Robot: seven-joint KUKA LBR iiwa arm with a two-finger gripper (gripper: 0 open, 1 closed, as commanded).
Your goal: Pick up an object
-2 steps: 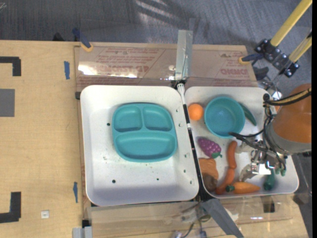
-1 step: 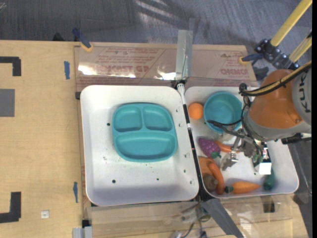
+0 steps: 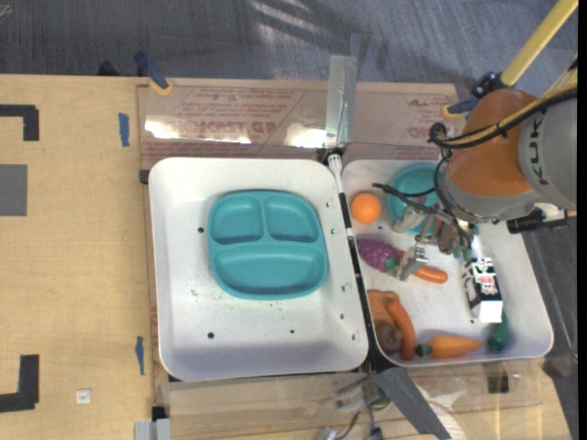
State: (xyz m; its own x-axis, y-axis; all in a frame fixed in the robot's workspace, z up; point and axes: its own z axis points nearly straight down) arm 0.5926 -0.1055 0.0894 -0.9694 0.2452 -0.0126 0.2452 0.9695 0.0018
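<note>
The gripper (image 3: 429,241) is seen low in the right bin (image 3: 449,312), above a small toy carrot (image 3: 428,274), which is judged the likeliest object to be picked; whether the gripper is spread or closed cannot be told, and nothing can be seen held in it. The small toy carrot lies flat near the middle of the bin, its green end toward a purple toy vegetable (image 3: 374,251) that is just beside it or touching it. It is judged to be light, hollow plastic, stiff and rather slippery, with a taper that may let it slide out; a hold across its thicker middle is advised. A side approach is crowded by the purple toy vegetable, which may be nudged or caught along with it. An orange ball (image 3: 365,208) and a teal bowl (image 3: 415,181) are placed behind, a black-and-white toy (image 3: 481,282) to the right, and a larger toy carrot (image 3: 452,345) and a brown-and-orange toy (image 3: 393,324) along the near edge. In the left bin (image 3: 183,319) a teal divided plate (image 3: 268,244) is set, well apart.
</note>
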